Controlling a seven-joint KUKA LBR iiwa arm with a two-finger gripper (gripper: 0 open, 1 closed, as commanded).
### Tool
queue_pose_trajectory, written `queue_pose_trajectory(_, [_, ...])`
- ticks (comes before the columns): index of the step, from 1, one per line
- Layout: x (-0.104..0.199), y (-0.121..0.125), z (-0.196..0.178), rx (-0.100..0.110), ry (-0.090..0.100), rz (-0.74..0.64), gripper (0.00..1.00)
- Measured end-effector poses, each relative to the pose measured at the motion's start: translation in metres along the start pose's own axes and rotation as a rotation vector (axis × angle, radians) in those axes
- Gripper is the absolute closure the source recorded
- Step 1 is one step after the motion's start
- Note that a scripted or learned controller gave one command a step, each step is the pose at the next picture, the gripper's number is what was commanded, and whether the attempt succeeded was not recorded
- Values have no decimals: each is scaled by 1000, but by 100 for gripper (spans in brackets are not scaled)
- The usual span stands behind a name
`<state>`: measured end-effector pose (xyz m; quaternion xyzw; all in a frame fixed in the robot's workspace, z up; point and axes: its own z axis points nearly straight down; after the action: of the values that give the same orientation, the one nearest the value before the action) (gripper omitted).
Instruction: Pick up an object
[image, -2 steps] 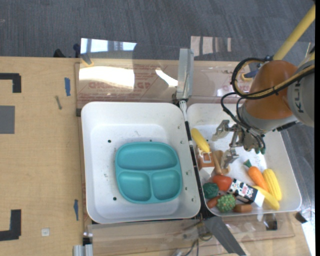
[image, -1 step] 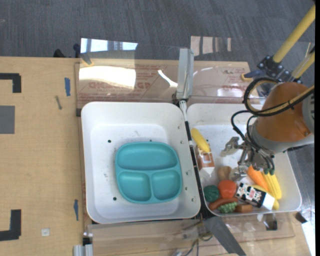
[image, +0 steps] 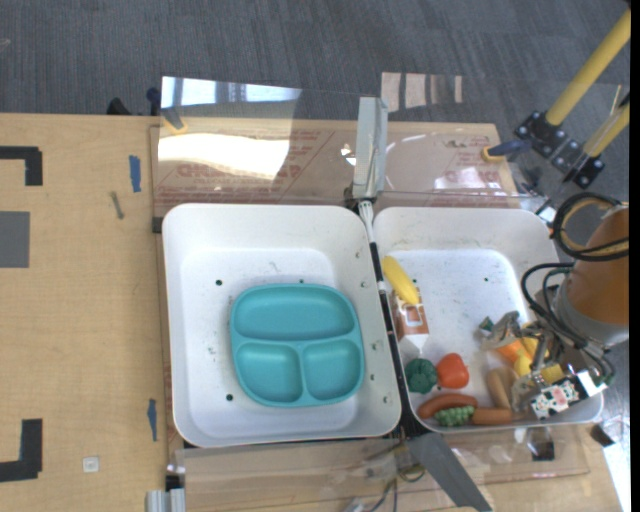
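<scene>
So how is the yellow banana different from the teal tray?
The banana is yellow, thin and small; the teal tray is blue-green, wide and much bigger. The banana lies in the right bin; the tray lies in the left bin. Both rest flat.

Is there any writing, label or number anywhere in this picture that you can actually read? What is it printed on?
Nothing here reads clearly.
Clear panel behind the left bin: faint reddish lettering, too blurred to read.
Clear panel behind the right bin: the same faint reddish print, unreadable.
Small card in the right bin beside the yellow banana: brownish markings, too small to read.
Teal tray: plain, no text.
</scene>
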<state>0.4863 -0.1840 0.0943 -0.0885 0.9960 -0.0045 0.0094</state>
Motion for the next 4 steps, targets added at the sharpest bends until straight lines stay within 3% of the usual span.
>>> queue_pose_trajectory(1, [-19,35,0,-1,1,-27,0])
queue_pose_trajectory(2, [-22,35,-11,2,-8,-27,100])
queue_pose_trajectory(3, [-38,18,-188,-4,3,158,100])
queue_pose_trajectory(4, [-28,-3,5,-6,6,144,100])
